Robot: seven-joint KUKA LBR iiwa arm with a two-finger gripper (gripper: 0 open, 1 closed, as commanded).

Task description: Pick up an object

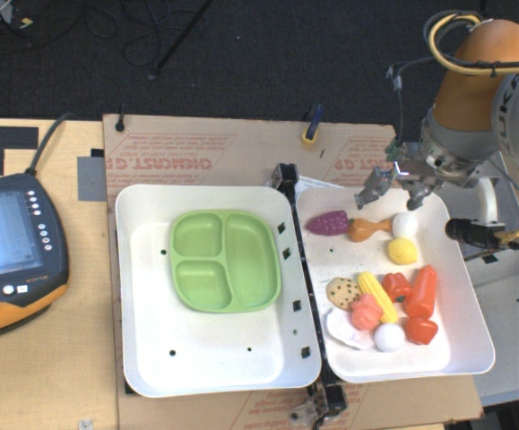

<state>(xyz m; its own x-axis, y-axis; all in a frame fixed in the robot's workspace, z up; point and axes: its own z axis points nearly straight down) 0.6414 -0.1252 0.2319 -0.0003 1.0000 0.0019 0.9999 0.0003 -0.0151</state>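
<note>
Jaws (396,189) spread open, nothing between them, hanging over the right bin's (474,330) far edge. Chicken drumstick (368,229) lies just below them; purple grapes (329,223) to its left, white egg (405,225) and lemon (403,252) alongside. More toy food crowds the near half. Left bin (142,330) holds a green divided plate (224,262). Printing on the cardboard sheet (232,155) on the tabletop appears upside down and is not legible.

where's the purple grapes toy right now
The purple grapes lie in the right bin, near its upper left corner, just left of the drumstick and above the cookie.
</note>
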